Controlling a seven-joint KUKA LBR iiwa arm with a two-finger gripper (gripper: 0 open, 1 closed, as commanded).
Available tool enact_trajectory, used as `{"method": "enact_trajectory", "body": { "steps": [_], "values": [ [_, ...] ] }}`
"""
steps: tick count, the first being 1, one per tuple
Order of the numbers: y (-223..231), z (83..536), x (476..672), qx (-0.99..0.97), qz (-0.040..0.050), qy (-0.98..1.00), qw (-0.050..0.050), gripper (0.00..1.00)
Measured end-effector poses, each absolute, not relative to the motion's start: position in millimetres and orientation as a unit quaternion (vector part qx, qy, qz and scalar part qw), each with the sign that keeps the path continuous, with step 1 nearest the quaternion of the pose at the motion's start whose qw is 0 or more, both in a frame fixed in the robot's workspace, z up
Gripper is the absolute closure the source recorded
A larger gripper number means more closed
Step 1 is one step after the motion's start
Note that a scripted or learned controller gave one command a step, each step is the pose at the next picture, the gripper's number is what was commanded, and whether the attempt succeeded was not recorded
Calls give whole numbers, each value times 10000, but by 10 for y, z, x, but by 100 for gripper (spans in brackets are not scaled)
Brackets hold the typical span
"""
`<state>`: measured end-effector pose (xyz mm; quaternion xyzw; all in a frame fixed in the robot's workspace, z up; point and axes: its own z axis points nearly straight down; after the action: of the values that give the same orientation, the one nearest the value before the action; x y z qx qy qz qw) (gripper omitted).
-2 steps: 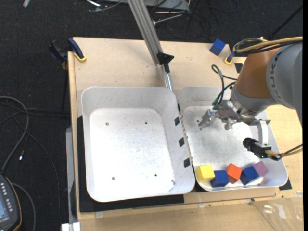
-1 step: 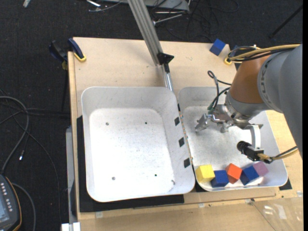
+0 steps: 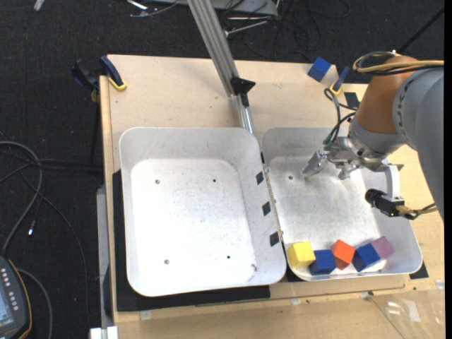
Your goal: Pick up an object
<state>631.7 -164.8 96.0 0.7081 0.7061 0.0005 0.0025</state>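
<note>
Five small blocks sit in a row along the near wall of the right bin [image 3: 399, 224]: yellow block [image 3: 301, 253], blue block [image 3: 323, 261], orange block [image 3: 343, 252], second blue block [image 3: 366, 256], pale purple block [image 3: 383, 246]. The pincer [image 3: 327, 167] hangs open with nothing between its fingers, well apart from them, up the bin. They're cubes, no long axis.

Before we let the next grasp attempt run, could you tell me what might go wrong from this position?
1. The blocks are packed in a row against the right bin's near wall: yellow block, two blue blocks, orange block, purple block. Fingers may not fit between neighbours, or may nudge them.
2. The gripper hangs over bare floor at the bin's far end, so closing here would likely catch nothing.
3. Descending beside the wall could strike the rim.
</note>
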Motion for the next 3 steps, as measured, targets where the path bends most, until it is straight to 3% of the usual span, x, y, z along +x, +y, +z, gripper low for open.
{"method": "enact_trajectory", "body": {
  "steps": [1, 2, 3],
  "values": [
    [-1690, 958, 6324, 7074, 4, 7068, 13, 0],
    [-1364, 951, 5986, 7061, -6, 7081, -16, 0],
    [-1205, 952, 5395, 7079, -8, 7063, -15, 0]
  ]
}}
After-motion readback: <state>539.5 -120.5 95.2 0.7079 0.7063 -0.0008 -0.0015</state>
